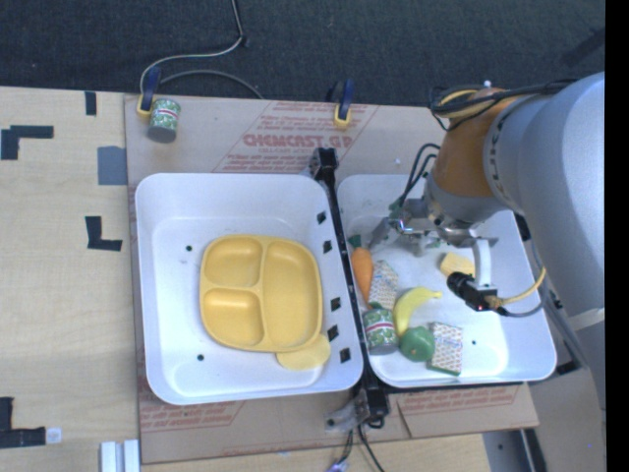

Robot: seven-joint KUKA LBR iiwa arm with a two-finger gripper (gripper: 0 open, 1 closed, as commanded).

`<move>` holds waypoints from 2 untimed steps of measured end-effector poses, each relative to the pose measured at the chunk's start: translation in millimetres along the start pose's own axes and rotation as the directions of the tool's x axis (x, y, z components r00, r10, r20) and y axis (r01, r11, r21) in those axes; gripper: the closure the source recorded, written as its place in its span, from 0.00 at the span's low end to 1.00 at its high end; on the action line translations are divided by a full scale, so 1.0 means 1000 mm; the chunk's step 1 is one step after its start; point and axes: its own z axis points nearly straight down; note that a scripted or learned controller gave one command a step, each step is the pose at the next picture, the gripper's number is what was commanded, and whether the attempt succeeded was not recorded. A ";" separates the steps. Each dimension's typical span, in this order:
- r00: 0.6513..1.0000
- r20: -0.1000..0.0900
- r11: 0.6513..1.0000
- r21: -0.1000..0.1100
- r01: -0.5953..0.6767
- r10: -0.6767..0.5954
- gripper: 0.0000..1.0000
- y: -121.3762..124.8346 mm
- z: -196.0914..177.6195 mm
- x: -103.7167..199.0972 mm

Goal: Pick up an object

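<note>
Your arm (536, 155) fills the right side of the view and bends down into the right bin (526, 357). Beside it, the left bin (162, 264) carries a yellow divided plate (260, 293) with a small yellow disc (303, 356) touching its lower edge.

The right bin is where your candidates lie, all clustered toward its left half: a banana (413, 306), an orange carrot (363, 271) along the bin's left wall, a small green-labelled can (380, 327), a green pepper-like piece (417, 343), and a printed packet (447, 345) beside it. A pale yellow piece (455, 263) sits just beside the wrist.

Your gripper (398, 229) hangs over the upper left of that bin, and you cannot tell from here how wide it stands; nothing shows between its tips. The carrot is your nearest object, just below and left of the gripper, its long axis running up and down the view. The banana lies further down, curving diagonally.
</note>
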 end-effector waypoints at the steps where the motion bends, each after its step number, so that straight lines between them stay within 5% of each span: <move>1: 1.000 0.000 1.000 -0.001 -0.001 0.001 0.00 -0.049 -0.011 0.005; 2: 1.000 0.003 1.000 -0.006 -0.002 0.002 0.00 -0.080 -0.001 0.001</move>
